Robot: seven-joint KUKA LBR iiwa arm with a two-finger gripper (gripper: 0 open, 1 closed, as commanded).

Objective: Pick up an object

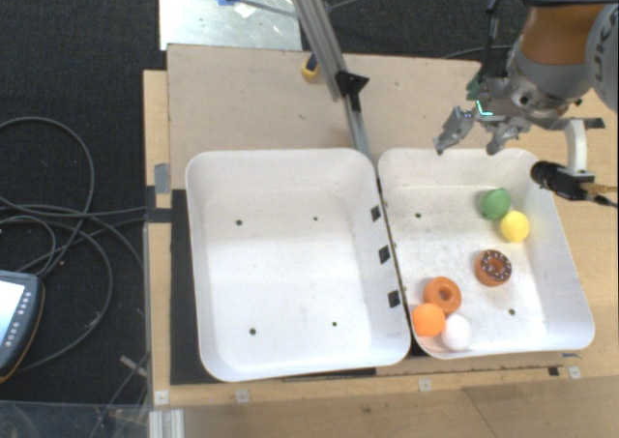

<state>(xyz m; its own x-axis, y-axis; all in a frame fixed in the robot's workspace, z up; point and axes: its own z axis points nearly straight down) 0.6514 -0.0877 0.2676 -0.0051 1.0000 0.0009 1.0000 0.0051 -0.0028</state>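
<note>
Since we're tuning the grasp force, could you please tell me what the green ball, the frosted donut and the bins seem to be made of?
Green ball: probably hard plastic or rubber; smooth, even colour with a slight sheen.
Frosted donut: likely moulded toy plastic; brown ring with pale speckles, though too small to be sure.
Bins: thin white formed plastic, seemingly; rounded rims and matte, lightly scuffed floors.

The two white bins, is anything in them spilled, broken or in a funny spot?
Nothing stands out. The right white bin holds a green ball, a yellow ball, a brown sprinkled doughnut, an orange ring doughnut, an orange ball and a white ball, all inside its walls.
</note>
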